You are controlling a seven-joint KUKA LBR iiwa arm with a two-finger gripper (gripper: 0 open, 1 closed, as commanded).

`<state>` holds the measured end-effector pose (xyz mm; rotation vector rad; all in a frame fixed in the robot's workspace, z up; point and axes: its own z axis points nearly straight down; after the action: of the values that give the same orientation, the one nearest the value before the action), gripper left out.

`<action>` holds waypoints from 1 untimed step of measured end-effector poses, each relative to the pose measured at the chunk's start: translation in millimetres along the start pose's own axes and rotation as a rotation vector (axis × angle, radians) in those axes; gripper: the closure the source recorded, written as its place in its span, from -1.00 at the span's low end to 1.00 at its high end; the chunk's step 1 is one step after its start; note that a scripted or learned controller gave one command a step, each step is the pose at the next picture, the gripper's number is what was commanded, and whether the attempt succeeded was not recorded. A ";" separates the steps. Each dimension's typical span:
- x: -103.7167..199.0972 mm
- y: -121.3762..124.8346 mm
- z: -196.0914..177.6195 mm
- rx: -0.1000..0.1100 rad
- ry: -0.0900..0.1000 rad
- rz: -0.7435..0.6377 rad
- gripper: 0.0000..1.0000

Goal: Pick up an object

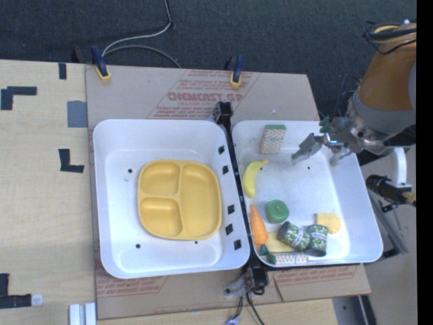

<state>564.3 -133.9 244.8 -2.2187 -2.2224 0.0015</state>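
Note:
My gripper (316,157) hovers over the upper part of the right bin (358,202), its two fingers spread open with nothing between them. A pale checkered block (272,139) stands just left of it. Below and to the left lies a yellow banana (252,177). Further toward the front are a green round piece (276,211), an orange carrot (258,225), a yellow wedge (329,222) and two green patterned cans (303,237). All these things rest on the bin floor, apart from the gripper.
The left bin (115,147) holds a yellow divided plate (180,199). A black divider (231,175) runs between the bins. The grey and orange arm (385,80) comes in from the upper right. Blue and yellow clamps sit at the bench's back edge.

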 end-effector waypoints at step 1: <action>24.1 -11.6 146.8 0.003 0.001 0.000 -1.00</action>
<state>552.4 -109.8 98.1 -2.2171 -2.2198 0.0035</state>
